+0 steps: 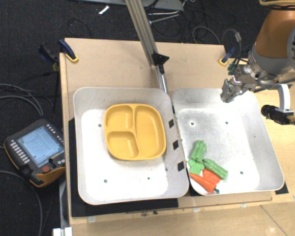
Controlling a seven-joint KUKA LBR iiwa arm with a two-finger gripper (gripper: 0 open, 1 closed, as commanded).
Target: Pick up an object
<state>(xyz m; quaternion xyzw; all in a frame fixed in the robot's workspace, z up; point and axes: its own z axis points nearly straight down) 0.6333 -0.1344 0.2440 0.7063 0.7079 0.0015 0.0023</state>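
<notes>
End effector hovers over the right shallow white bin's far edge; finger state cannot be determined. Green-and-orange plastic toys lie at its near-left corner.

Even, fairly bright overhead light falls on the scene. The two white bins look washed out, with mild glare on their floors left of and below the jaws. Shadows are soft and short. The dark floor around the desk loses detail. Focus is slightly soft throughout, with fine grain.
</notes>
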